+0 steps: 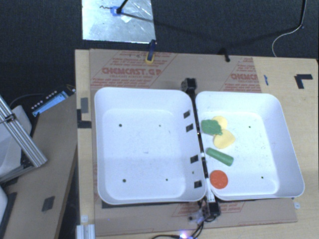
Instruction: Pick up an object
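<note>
In the right bin (279, 133), near its left wall, lie several small objects. A dark green lumpy piece (211, 127) rests against a pale yellow round piece (220, 121). Just below them sits a yellow piece (225, 139). A green cylinder (220, 156) lies slantwise beneath that. An orange-red disc (219, 179) sits closest to the bin's front left corner.
The left bin (144, 143) stands beside the right one, joined along a black clipped seam (197, 138). Both rest on a cardboard sheet (169, 68). A shiny metal plate (117, 13) lies at the back; a grey metal frame (20, 138) stands at the left.
</note>
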You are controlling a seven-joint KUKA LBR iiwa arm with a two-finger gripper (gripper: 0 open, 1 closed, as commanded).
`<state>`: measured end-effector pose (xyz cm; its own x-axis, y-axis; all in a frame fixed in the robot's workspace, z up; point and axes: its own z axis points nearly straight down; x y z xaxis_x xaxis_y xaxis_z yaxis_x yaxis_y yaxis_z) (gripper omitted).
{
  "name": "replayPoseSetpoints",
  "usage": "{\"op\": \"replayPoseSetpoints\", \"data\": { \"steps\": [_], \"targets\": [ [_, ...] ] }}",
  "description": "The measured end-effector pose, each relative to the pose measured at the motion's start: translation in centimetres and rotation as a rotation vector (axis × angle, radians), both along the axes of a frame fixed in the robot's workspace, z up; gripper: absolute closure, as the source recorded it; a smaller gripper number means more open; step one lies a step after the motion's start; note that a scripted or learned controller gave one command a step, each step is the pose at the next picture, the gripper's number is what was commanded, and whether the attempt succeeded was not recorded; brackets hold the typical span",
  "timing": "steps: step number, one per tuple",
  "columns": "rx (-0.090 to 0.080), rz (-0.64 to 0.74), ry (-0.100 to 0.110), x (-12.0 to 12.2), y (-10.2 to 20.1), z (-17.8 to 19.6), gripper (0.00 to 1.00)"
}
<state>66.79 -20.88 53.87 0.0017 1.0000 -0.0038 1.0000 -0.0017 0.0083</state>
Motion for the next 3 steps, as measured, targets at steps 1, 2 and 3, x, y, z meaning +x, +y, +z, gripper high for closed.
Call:
{"op": "replayPoseSetpoints", "data": {
  "steps": [1,2,3],
  "targets": [
    [0.007,0.017,0.004,-5.0,12.1,-0.2,1.00],
    [0.001,-0.005,0.006,-9.5,2.9,-0.3,1.00],
    [0.008,0.009,0.020,-11.2,8.6,-13.8,1.00]
  ]
}}
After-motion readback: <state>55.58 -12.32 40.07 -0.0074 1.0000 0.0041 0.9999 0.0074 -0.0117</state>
